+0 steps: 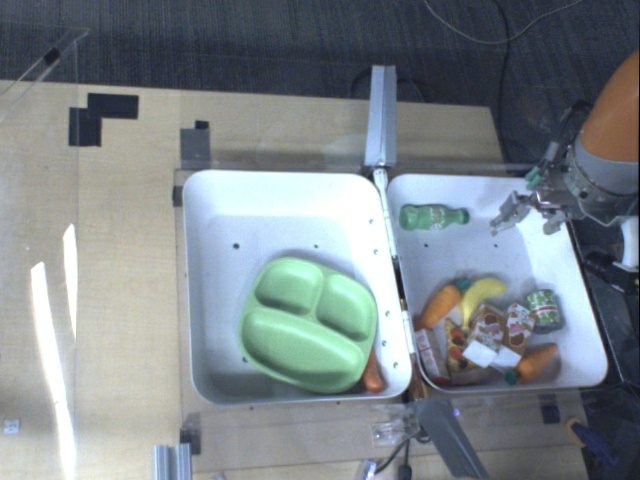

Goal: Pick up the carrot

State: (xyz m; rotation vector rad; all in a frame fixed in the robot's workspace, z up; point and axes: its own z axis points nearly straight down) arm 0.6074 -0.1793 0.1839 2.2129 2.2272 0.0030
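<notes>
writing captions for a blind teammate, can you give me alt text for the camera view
The gripper hovers over the far part of the right bin, jaws open and holding nothing, well away from the carrot lying beside a banana among packets. A green bottle lies nearby; the left bin holds a green divided plate.

No text, brand, number or sign can be read anywhere. The small packets (490, 330) heaped in the right bin (585, 298) carry printed red and white wrappers, and the little can (542, 309) beside them has a green patterned label, but the print on each is too small and blurred to make out. The green bottle (433, 217) shows no legible marking either.
</notes>
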